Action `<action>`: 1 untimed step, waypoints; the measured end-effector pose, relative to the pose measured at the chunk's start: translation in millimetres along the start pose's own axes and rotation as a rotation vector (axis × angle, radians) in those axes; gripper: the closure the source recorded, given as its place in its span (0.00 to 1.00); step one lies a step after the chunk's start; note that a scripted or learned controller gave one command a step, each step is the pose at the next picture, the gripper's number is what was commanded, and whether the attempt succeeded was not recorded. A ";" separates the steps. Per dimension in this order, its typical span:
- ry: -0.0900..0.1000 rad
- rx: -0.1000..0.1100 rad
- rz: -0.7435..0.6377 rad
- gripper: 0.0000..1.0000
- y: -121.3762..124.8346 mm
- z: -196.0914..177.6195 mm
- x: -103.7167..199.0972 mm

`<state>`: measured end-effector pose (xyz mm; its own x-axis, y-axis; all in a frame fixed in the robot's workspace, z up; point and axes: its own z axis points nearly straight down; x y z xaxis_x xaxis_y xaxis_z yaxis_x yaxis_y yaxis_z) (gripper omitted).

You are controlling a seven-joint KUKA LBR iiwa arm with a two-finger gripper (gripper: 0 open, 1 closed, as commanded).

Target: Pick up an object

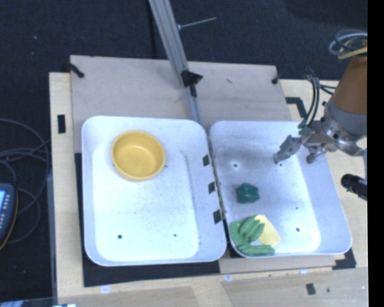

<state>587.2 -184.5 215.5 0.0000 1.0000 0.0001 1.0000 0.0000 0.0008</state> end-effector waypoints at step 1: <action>0.000 0.004 0.000 0.00 0.4 48.7 9.0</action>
<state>587.6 -175.5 166.9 0.0003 1.0000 0.0003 1.0000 -0.0003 -0.0032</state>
